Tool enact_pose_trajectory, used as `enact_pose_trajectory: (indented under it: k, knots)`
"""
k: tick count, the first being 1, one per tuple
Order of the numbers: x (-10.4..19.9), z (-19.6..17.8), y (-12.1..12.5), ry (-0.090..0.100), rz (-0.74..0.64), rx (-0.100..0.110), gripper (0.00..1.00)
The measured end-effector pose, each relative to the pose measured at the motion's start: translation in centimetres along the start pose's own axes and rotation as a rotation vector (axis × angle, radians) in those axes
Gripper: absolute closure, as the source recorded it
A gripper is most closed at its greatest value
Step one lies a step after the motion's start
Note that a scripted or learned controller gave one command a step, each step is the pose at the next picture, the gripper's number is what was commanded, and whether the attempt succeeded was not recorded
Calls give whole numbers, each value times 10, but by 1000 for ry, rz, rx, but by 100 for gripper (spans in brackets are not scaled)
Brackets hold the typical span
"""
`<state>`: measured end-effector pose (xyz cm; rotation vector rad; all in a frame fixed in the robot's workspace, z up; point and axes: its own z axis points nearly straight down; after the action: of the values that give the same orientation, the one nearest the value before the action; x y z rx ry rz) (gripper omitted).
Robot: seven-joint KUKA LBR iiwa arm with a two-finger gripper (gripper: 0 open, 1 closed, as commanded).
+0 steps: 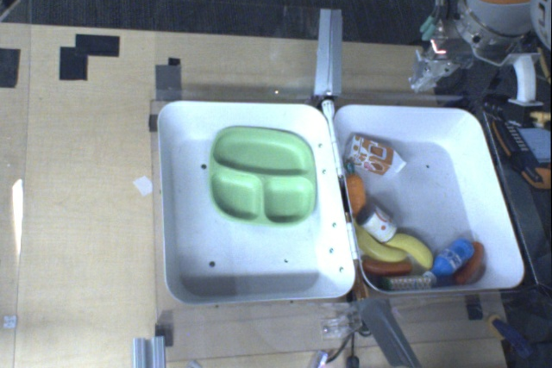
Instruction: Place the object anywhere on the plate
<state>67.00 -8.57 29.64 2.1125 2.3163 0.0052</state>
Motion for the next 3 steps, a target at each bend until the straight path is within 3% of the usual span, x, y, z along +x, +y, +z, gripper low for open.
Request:
enact_pose_trajectory:
  k: [1,2,3]
  knots:
    - [89,91,-10,3,-292,1,100]
    - [153,110,-36,4,-702,0,100]
    - [152,110,-36,4,-701,0,0]
